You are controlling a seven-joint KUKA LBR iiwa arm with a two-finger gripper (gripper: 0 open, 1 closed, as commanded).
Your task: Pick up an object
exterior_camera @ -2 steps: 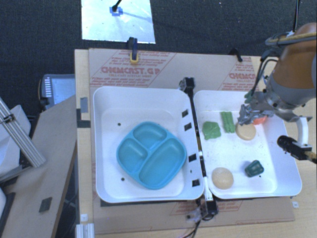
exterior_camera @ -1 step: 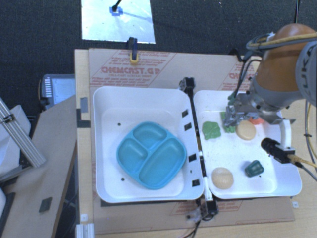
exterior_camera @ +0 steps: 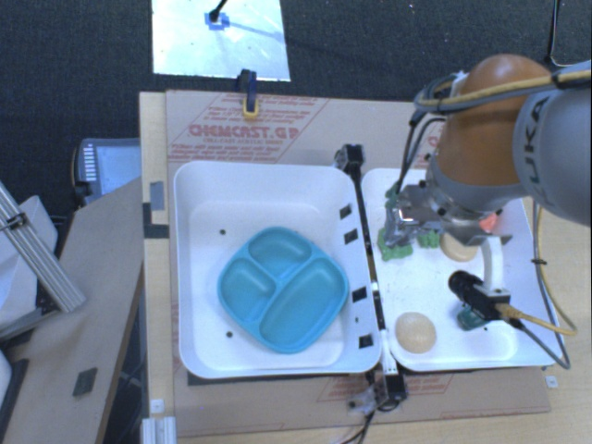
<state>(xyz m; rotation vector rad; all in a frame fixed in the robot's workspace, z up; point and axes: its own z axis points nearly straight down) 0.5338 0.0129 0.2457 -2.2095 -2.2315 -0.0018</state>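
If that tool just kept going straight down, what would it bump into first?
Most likely the green object in the right bin; the tool sits right over it. Depth is hard to judge from this slanted view, so it may already be touching.

From my feed I see dark speckled carpet [exterior_camera: 83,35] filling the top of the frame, with a pale reflective square sheet [exterior_camera: 219,26] lying on it at upper centre. Below that sits the tan worktop [exterior_camera: 157,340], covered by a cardboard sheet [exterior_camera: 245,128] printed in red lettering. At the left edge I make out a grey angled panel [exterior_camera: 92,276] and a slanted aluminium rail [exterior_camera: 37,252].
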